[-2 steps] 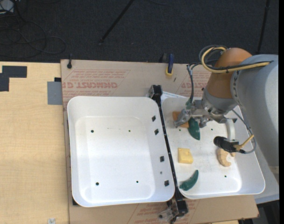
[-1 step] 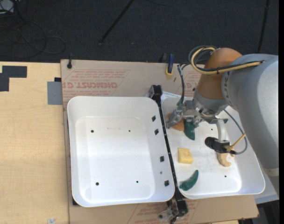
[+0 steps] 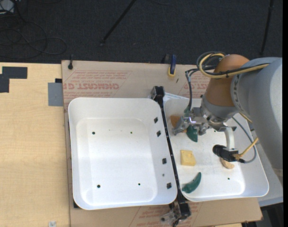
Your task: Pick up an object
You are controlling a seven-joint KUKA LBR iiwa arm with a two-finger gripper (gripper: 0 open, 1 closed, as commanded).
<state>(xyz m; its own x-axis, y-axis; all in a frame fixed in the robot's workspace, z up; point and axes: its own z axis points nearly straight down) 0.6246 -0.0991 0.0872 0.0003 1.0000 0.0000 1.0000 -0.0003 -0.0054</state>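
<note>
**Q:** Camera view: where is the arm?

**A:** The arm (image 3: 257, 98) reaches in from the right, over the right bin (image 3: 215, 186). Its gripper (image 3: 193, 126) hangs above the far left part of that bin, pointing down toward the floor of the bin.

**Q:** What state is the gripper in?

**A:** Whether it is spread or pressed together cannot be told from this slant, because the wrist hides its tip. A dark green piece (image 3: 193, 135) shows just at its lower end. It cannot be told whether this piece is pinched or only lies beneath.

**Q:** Where are the other things?

**A:** All of them lie in the right bin.
- An orange piece (image 3: 175, 121) lies near the far left corner, just beside the gripper.
- A yellow block (image 3: 187, 157) lies by the left wall, about midway along it and apart from the dark green piece.
- A green curved piece (image 3: 192, 182) lies at the near left corner.
- A tan piece (image 3: 227, 164) lies toward the middle of the bin, partly covered by the robot's own parts.

**Q:** And the second container?

**A:** The left bin (image 3: 115, 150) stands beside the right one, and the two touch along a shared wall. Both rest on the bench (image 3: 25, 150).
</note>
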